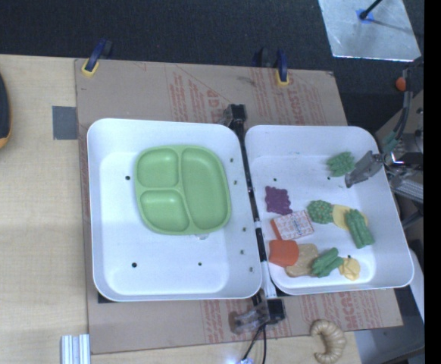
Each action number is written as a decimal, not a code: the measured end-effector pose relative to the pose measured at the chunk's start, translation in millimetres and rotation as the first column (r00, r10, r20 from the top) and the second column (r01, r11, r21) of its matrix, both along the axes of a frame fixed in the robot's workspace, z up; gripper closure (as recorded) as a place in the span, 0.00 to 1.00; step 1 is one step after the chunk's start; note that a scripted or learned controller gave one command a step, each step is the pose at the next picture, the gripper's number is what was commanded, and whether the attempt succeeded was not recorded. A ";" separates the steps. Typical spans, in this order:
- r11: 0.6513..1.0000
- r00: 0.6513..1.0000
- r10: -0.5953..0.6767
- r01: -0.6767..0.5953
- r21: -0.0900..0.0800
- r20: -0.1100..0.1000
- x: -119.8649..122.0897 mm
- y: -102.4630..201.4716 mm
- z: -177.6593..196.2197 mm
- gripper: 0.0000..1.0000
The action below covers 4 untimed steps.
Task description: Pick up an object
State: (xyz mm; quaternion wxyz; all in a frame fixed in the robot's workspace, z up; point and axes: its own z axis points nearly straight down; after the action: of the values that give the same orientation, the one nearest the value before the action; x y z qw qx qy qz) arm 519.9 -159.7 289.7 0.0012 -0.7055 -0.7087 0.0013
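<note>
The right bin (296, 146) holds several toy foods: a purple grape bunch (277, 199), a green broccoli piece (320, 211), a long green vegetable (359, 228), a pink-and-white card (292, 224), an orange-red piece (283, 252), and a small green leafy piece (340, 161) near the far right. My gripper (363, 169) hangs low over the bin's right side, just right of that leafy piece and apart from it. Nothing shows held in it.
The left bin (107, 203) carries a light green divided plate (182, 188). More pieces lie along the right bin's front: a tan slice (304, 260), a green piece (325, 262) and a yellow piece (350, 268). A tan curled object (329, 338) lies on the bench outside.
</note>
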 end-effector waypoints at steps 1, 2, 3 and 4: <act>1.000 1.000 0.006 -0.006 0.000 -0.004 109.6 6.7 -149.9 0.00; 1.000 1.000 -0.005 0.005 -0.003 0.002 119.1 -55.7 -163.3 0.00; 1.000 1.000 0.001 -0.001 -0.002 0.002 136.3 -47.4 -199.5 0.00; 1.000 1.000 -0.002 0.002 -0.002 0.005 136.7 -52.1 -197.3 0.00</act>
State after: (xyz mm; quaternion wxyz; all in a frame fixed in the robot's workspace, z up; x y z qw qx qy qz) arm 656.6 -211.8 92.4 -0.0013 -0.7060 -0.7082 0.0005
